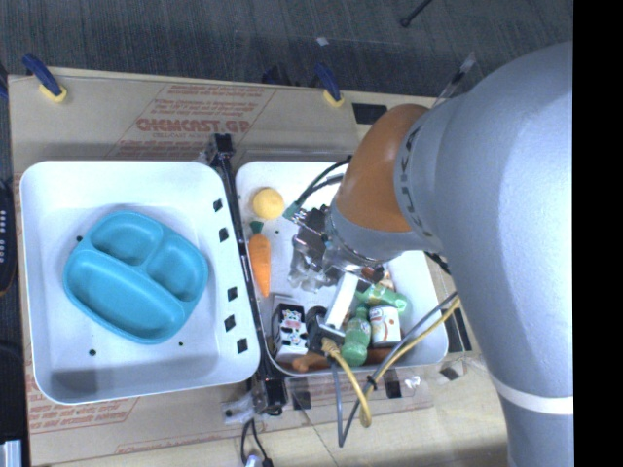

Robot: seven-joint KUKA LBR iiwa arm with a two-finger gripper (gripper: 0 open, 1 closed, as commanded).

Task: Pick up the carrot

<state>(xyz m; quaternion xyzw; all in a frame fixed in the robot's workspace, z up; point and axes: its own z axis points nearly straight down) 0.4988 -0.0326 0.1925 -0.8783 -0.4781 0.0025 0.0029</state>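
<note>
A grey robot arm point(506, 212) with an orange band point(384, 178) above its wrist reaches in from the right side of the counter point(165, 115) and bends down over the right-hand white bin point(292, 173). Its jaws point(310, 266) hang low over the middle of that bin, just right of the carrot; from where I stand, I cannot tell whether they are apart or together, and nothing can be seen held in them. The carrot point(260, 261) lies lengthwise along the bin's left wall, its green top toward the far edge, apart from the metal tips. A yellow ball point(267, 202) sits just beyond it toward the bin's far left corner. A heap of small items, among them green bottles point(358, 337) and a black-and-white box point(288, 327), crowds the bin's near edge. In the left-hand bin point(58, 183) rests a blue divided plate point(136, 275).
</note>
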